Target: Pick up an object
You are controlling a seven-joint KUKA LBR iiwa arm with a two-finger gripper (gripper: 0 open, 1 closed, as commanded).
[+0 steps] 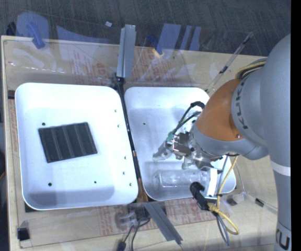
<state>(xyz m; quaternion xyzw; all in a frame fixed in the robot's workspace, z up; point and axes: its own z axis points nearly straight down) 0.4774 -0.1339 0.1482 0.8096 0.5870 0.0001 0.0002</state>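
looks like we're at the reach step, gripper low in the right bin just above the clear bottle; can't tell its state; next we'd drop and close on it

A clear plastic bottle lies on its side in the right bin's near end.

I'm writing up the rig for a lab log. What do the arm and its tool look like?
The arm is rounded grey metal with a wide orange band above the wrist and dark lettering by the band. The tool is a small silver-grey metal assembly. Black and green cables loop over it, and yellow wires trail beneath.
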